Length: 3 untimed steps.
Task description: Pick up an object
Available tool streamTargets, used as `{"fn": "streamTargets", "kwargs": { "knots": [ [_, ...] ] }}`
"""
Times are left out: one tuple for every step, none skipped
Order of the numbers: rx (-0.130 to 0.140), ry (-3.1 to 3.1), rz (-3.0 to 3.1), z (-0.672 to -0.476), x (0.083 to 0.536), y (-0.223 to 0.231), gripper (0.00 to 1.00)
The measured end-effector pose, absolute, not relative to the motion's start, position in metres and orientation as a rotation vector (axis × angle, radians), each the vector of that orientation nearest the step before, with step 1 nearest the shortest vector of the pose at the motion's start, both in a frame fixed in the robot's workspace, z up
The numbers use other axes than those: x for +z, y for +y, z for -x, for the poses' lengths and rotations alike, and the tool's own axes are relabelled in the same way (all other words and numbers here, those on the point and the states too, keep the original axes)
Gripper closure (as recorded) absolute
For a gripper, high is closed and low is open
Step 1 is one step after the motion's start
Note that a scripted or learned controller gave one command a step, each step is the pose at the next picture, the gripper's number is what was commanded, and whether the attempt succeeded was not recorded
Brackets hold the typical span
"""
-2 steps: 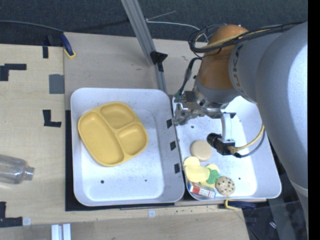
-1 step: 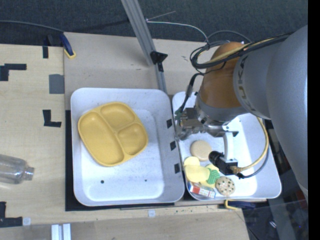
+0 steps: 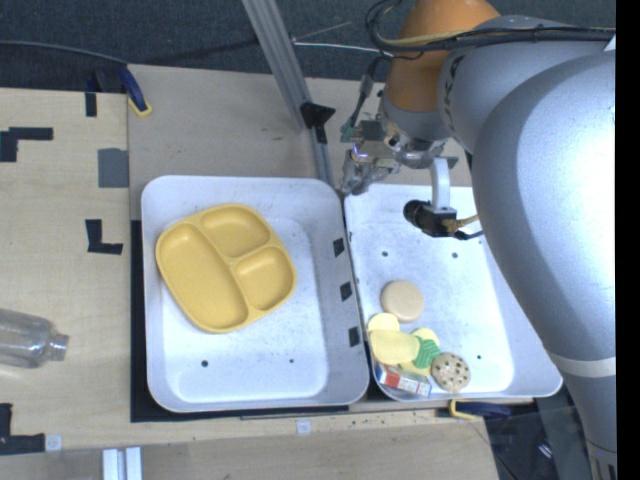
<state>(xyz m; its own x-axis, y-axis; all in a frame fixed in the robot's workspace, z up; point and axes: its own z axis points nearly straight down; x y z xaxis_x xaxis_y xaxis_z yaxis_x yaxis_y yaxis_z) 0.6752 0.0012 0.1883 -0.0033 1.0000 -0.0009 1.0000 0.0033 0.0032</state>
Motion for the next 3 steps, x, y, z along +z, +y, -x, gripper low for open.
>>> {"fn": "streamTargets", "kwargs": {
  "knots": [
    [-0.007, 2.221, -2.223, -0.629, 0.188, -0.007, 1.00],
    [-0.008, 2.226, -2.223, -0.541, 0.188, 0.021, 1.00],
    [0.003, 2.223, -2.216, -0.634, 0.188, 0.016, 1.00]
  ]
}}
